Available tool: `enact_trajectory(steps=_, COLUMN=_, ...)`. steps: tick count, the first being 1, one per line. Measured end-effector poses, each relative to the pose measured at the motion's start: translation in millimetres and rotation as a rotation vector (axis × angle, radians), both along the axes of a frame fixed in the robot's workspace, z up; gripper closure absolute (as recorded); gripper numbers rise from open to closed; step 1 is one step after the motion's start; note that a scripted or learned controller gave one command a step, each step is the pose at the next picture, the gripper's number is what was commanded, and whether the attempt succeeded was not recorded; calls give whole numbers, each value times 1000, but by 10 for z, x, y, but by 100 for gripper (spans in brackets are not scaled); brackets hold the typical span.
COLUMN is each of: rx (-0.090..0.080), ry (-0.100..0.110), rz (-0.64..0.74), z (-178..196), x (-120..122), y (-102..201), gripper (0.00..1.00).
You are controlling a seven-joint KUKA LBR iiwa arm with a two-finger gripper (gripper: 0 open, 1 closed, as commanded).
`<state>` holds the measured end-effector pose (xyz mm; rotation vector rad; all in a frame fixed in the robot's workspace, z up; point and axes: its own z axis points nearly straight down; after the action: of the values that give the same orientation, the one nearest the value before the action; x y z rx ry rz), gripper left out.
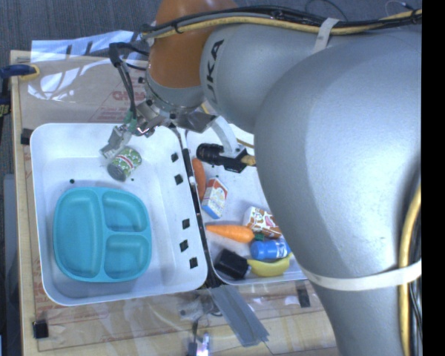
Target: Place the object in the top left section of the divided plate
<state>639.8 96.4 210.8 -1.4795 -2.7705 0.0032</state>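
Bins (pixel 48 143): you have two of them, white and shallow, side by side on the table (pixel 67 80). In the left bin there is one turquoise divided plate (pixel 101 233) with three sections, and one small can (pixel 124 163) with a green and red label, lying tilted just beyond the plate's far edge, apart from it. In the right bin you can count two carrots (pixel 230 233), the second one lying along the wall nearest the plate, one small carton (pixel 214 198), one printed packet (pixel 261 219), one blue piece (pixel 268 250) resting on a yellow banana-shaped one (pixel 271 266), and one black block (pixel 230 265).

The arm (pixel 334 147) comes in from the right of the plate and bends over the right bin, its orange band (pixel 185 35) uppermost. The hand (pixel 116 141) points down at the can, fingers (pixel 111 148) at the can's top edge; you cannot tell from here whether they are closed on it.
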Motion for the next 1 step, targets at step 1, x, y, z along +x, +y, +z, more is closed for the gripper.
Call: enact_trajectory(steps=1, rx=4, ry=5, rz=342, z=-1210, x=-946, y=222, gripper=0)
